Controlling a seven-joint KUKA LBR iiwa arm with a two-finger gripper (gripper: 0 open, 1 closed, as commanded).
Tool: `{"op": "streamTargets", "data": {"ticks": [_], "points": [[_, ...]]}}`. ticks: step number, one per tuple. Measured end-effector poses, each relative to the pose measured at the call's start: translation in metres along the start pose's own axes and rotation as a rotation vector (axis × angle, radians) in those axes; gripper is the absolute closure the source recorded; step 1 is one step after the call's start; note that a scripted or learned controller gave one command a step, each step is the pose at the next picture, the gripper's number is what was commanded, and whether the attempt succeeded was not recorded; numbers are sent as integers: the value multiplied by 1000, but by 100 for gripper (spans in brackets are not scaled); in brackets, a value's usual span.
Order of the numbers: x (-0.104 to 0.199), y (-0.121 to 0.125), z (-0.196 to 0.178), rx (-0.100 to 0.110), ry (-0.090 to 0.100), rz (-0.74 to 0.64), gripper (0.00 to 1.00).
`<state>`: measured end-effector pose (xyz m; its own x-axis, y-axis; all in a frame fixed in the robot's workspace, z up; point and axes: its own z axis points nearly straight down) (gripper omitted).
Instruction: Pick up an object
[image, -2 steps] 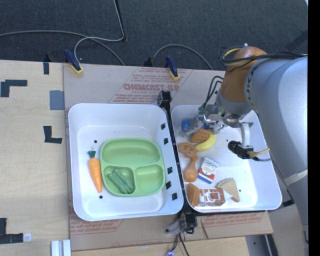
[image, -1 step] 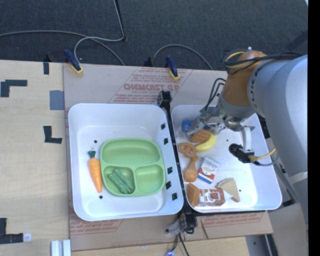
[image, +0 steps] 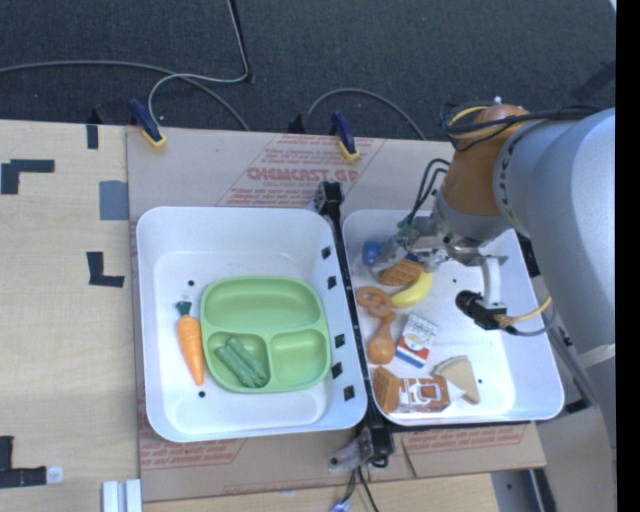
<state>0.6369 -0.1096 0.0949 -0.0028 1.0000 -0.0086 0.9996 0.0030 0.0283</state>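
Note:
My gripper (image: 418, 243) hangs low over the back of the right bin (image: 530, 350), under the orange wrist band. Just below it lie a brown toy pastry (image: 400, 272) and a yellow banana (image: 413, 290). To its left, against the bin's divider side, is a small blue object (image: 372, 251). Further forward lie a pretzel (image: 372, 299), an orange-brown pear-shaped piece (image: 382, 343), a small white carton with red and blue print (image: 415, 340), a printed snack box (image: 414, 393) and a tan wedge (image: 461, 378). Nothing is seen lifted off the bin floor.
The left bin (image: 170, 240) holds a green divided tray (image: 266, 332) with green beans (image: 241, 361) in one compartment and a carrot (image: 190, 344) beside it. A black cable fitting (image: 478, 308) hangs from the arm over the right bin. Clamps and cables lie behind both bins.

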Motion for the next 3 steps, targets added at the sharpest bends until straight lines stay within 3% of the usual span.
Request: {"op": "streamTargets", "data": {"ticks": [2, 3], "points": [[6, -22, -1, -1, -1, 0, 0], [14, 0, 10, 27, 9, 1, 0]]}}
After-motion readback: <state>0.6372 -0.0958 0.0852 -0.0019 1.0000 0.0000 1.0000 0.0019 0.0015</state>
